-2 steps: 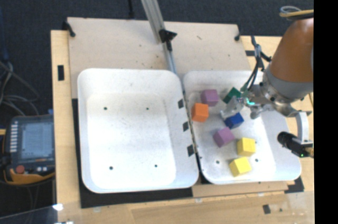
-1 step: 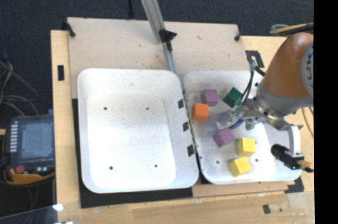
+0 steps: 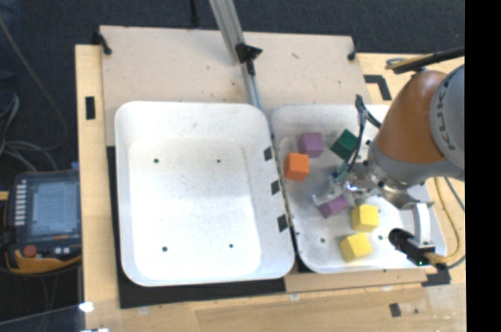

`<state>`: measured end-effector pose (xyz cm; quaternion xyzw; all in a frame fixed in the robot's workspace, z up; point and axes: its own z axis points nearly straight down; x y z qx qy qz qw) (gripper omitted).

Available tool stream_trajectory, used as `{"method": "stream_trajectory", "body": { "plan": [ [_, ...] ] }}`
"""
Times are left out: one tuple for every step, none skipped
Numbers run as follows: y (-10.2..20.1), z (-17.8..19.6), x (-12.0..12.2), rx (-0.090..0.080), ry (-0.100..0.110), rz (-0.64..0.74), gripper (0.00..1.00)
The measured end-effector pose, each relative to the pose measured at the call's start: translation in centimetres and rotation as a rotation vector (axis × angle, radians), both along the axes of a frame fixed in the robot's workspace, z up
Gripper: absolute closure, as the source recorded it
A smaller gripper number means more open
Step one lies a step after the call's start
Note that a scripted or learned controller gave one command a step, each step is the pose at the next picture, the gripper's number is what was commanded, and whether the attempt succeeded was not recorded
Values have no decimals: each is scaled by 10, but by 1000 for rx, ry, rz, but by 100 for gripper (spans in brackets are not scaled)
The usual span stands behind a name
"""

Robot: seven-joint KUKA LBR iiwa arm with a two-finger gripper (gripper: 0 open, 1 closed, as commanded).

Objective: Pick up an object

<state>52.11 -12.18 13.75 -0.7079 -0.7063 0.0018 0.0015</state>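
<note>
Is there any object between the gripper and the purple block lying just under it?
Nothing visible does. The gripper sits directly above the flat purple block in the right bin; the yellow block lies beside it, to the right.

Grey arm (image 3: 407,162), orange wrist band (image 3: 413,119)

One camera looks down from high above the bench (image 3: 219,56).

It is tilted a bit, not straight down, and sits far enough back to see both white bins whole. The left bin (image 3: 196,189) fills the middle of the picture. The right bin (image 3: 313,123) lies just beside it, toward the right edge, where the arm (image 3: 419,127) comes in over it.
</note>
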Motion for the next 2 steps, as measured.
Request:
{"method": "stream_trajectory", "body": {
  "plan": [
    [-2, -41, 1, -2, -8, 0, 0],
    [-3, -28, 2, -1, -12, -9, 100]
  ]
}}
